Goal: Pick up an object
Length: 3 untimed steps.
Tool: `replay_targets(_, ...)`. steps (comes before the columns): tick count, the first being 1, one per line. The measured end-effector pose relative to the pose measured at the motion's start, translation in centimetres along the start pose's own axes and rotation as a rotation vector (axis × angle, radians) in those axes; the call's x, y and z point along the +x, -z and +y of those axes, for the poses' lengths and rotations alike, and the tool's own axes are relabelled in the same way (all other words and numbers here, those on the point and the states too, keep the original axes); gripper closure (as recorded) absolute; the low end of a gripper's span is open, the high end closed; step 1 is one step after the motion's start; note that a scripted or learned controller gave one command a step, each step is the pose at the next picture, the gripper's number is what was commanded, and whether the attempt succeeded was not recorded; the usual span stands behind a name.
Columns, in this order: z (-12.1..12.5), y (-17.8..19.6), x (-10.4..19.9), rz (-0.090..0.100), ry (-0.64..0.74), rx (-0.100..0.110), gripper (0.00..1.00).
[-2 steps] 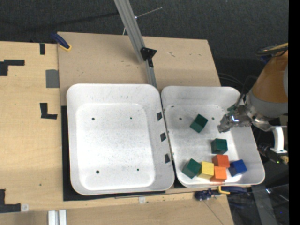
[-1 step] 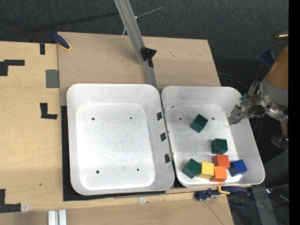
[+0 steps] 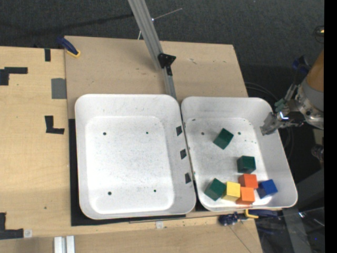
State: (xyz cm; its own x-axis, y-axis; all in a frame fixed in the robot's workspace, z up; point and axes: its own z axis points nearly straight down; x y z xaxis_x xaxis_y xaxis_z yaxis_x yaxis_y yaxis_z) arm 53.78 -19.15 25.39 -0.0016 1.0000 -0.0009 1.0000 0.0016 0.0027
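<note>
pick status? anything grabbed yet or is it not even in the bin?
Done: nothing visibly picked. All blocks sit in the right bin: three green, with one lying apart near the middle, plus yellow, two orange and blue clustered at the near end. In hand: the gripper hangs at the bin's right rim, no block at it. Left: move over a block, descend, grasp, lift.

Slanted metal pole (image 3: 150, 33), blue clamp (image 3: 68, 46)

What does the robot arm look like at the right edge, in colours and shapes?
A small grey and silver metal end effector with dark parts sits over the right white bin's rim. Behind it is a rounded grey wrist section, and above that an orange band.
</note>
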Motion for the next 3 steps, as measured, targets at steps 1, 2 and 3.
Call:
replay_targets(1, 1.5, -1.4, 5.1, 0.002, 0.004, 0.005, 1.0)
replay_targets(2, 2.6, -0.8, 11.1, 0.003, 0.006, 0.003, 1.0)
replay_targets(3, 3.9, -0.3, 15.8, 0.003, 0.005, 0.003, 1.0)
